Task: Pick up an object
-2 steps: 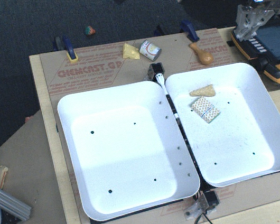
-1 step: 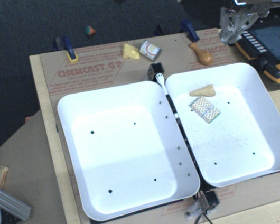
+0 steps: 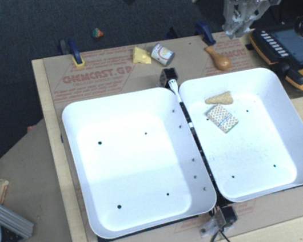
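Gripper parked high at the far right, both targets down and to its left in the right bin.

The gripper (image 3: pixel 237 26) hangs above the worktop's (image 3: pixel 102 74) far edge, outside the bins, fingers pointing down; whether they are spread or pressed together I cannot tell, and nothing shows between them. Just beside it on the cardboard lies a small tan pear-shaped piece (image 3: pixel 219 58). Nearer the camera and a little left, inside the right bin (image 3: pixel 291 122), sit a tan wedge (image 3: pixel 219 99) and a patterned packet (image 3: pixel 222 118), close together near the bin's far-left corner. The wedge's long axis runs left to right; the packet lies on a diagonal. By my reading, the move is a reach left and toward the camera, then down. The far wall and centre divider are close by, but there is open floor to the right and front.
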{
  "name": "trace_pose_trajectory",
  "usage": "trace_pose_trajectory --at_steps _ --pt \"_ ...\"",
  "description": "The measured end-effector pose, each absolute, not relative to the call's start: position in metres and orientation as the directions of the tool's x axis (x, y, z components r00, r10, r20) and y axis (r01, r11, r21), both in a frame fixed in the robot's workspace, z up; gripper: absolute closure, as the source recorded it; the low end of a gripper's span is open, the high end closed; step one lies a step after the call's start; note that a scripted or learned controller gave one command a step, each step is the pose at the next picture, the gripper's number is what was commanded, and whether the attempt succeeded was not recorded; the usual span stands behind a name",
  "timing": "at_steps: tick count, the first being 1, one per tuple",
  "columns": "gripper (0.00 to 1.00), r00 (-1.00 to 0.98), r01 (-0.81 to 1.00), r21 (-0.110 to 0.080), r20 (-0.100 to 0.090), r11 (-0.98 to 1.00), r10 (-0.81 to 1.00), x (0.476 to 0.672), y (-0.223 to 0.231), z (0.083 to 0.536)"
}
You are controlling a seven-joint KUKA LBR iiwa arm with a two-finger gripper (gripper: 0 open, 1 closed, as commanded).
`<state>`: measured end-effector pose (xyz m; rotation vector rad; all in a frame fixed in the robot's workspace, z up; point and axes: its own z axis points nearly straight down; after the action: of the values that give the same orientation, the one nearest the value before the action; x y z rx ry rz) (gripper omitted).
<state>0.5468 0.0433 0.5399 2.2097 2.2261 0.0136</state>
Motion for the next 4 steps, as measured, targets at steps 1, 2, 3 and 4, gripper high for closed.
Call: trace_pose_trajectory --at_steps 1,2,3,4 --pt "1.00 -0.001 1.000 0.006 0.000 0.001 1.000 0.548 0.040 0.547" --pt "1.00 -0.002 1.000 0.010 -0.001 0.002 1.000 0.549 0.040 0.557" --pt "1.00 -0.002 1.000 0.015 -0.001 0.002 1.000 0.549 0.041 0.568" --pt "1.00 -0.002 1.000 0.019 -0.002 0.002 1.000 0.550 0.041 0.578"
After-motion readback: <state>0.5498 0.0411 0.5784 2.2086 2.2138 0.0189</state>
